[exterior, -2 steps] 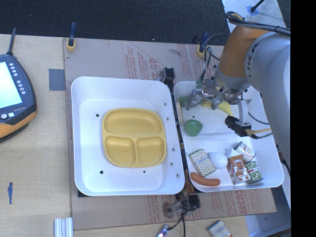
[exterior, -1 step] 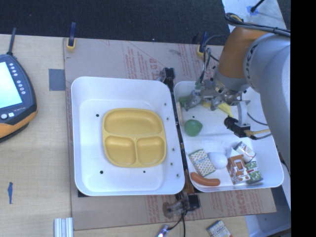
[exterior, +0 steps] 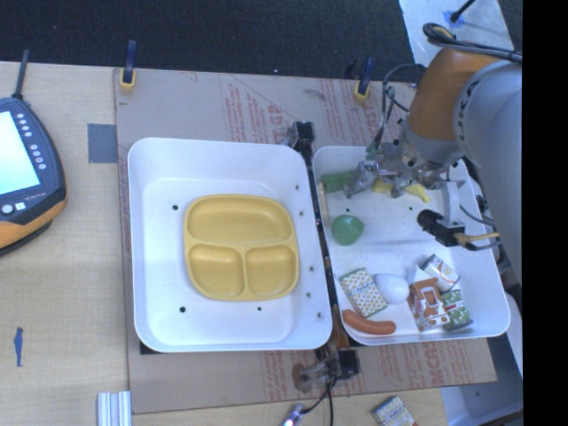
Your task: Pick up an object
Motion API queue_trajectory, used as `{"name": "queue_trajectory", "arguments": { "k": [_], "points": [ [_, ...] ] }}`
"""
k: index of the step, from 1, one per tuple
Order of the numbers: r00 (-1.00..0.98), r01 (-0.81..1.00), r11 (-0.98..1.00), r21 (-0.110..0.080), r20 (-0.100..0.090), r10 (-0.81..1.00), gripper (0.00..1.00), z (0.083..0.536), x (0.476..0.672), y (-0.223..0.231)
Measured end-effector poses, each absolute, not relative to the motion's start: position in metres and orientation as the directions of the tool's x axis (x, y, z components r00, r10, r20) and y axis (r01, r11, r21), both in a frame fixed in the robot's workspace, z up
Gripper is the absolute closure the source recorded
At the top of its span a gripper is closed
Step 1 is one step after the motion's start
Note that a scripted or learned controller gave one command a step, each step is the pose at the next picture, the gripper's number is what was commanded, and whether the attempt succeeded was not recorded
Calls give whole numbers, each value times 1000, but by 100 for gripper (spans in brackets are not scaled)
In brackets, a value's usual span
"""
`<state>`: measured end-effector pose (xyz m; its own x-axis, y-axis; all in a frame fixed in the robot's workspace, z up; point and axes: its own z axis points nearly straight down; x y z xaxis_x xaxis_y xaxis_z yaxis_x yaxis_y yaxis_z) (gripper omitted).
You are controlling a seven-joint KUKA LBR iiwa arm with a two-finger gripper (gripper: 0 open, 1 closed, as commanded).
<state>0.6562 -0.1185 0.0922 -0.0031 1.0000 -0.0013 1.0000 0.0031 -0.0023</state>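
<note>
Light wooden tabletop (exterior: 71,273) carries brown cardboard sheeting (exterior: 222,105) under two shallow white bins. The two-finger gripper (exterior: 390,177) is low in the right white bin (exterior: 484,313) (far end), over a yellow object (exterior: 395,185); its opening cannot be determined.

The arm (exterior: 461,105) hides the right bin's (exterior: 493,327) far corner; the handheld controller (exterior: 27,176) is cut off at left.

pale wooden bench (exterior: 62,300) under brown cardboard sheet (exterior: 222,105), dark floor (exterior: 195,11) beyond
</note>
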Motion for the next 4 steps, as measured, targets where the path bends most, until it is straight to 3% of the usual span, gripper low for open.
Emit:
{"name": "queue_trajectory", "arguments": {
  "k": [1,2,3,4],
  "points": [
    [-7,1000,7,-7,-2,1000,0,92,656,-99],
    [-5,1000,5,-6,-2,1000,0,92,616,-93],
    [-5,1000,5,-3,0,1000,0,192,585,-54],
    [-3,1000,3,-3,0,1000,0,192,656,-77]
  ]
}}
